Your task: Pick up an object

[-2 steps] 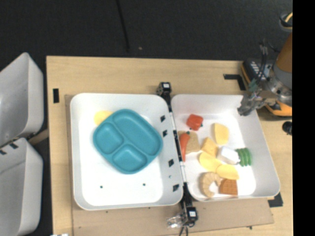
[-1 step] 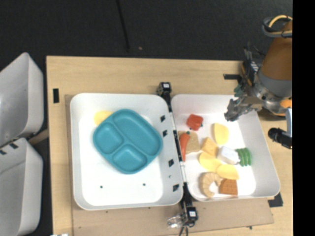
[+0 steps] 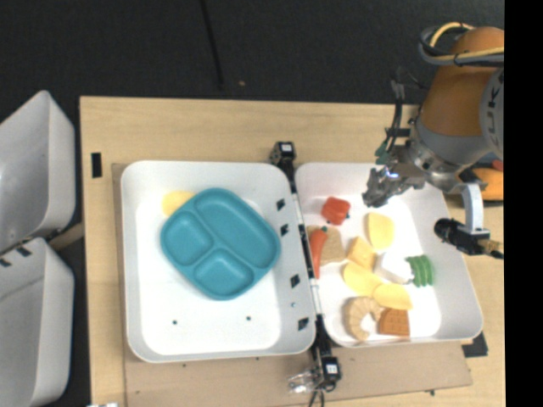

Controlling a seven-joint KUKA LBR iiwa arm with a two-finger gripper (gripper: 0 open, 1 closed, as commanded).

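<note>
The grey arm (image 3: pixel 454 100) enters from the right, its orange band uppermost and its wrist bent down and leftward. The gripper (image 3: pixel 377 192) hangs at the end, pointing down-left, dark and small; its tip is blurred against the wrist hardware.

the arm (image 3: pixel 458 100) has a rounded orange band over a grey wrist section with part of a dark letter mark at its edge. yellow and black cables loop over its top. thin wires run down a dark bracket to the small dark metal gripper (image 3: pixel 377 189), with glints of bare metal.
</note>
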